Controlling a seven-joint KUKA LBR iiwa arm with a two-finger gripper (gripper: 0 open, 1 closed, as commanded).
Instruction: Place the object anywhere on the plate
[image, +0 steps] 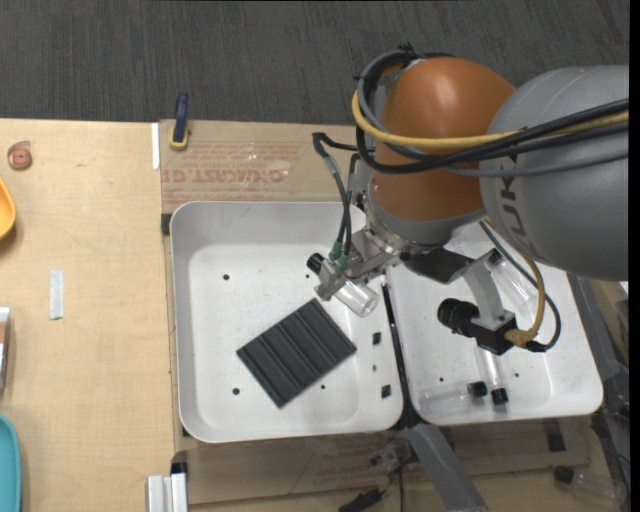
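You see the gripper (345, 285) hanging over the left bin (200, 300), its opening indiscernible; the dark ribbed plate (296, 352) lies just below-left, apart from it.

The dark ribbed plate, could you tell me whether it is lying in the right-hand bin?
No, the dark ribbed plate lies flat on the floor of the left bin, left of the divide between the bins.

This looks like a robot lab. A big grey and orange robot arm (500, 150) with cables (420, 140) reaches over a wooden worktop (80, 250). Two white bins (190, 330) sit side by side on cardboard (240, 165), above a grey carpet floor (200, 50).
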